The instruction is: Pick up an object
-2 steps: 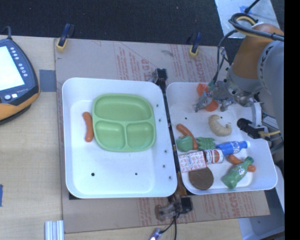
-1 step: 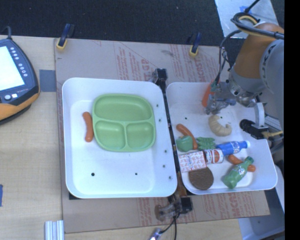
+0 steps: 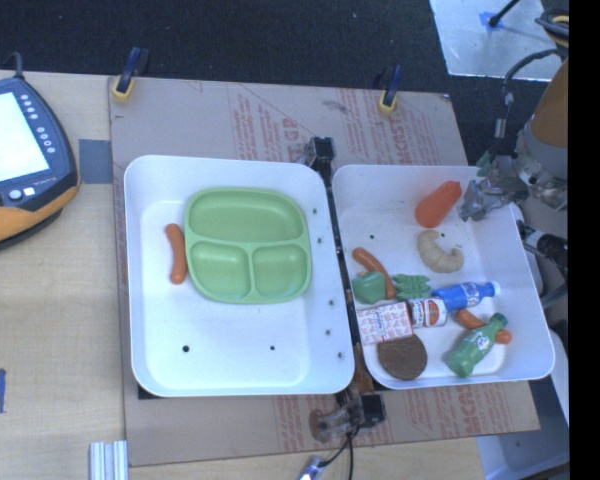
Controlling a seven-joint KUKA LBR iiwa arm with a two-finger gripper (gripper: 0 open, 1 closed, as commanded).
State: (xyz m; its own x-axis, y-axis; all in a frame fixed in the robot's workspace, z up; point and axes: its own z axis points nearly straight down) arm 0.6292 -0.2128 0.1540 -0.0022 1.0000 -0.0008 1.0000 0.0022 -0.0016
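Single fixed camera above bench (image 3: 60,298), angled down, wide view: both white bins (image 3: 145,268) side by side mid-frame; arm (image 3: 545,118) enters at 2 o'clock.

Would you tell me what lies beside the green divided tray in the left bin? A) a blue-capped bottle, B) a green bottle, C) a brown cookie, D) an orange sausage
D: the orange sausage lies just left of the green divided tray on the floor of the left bin.
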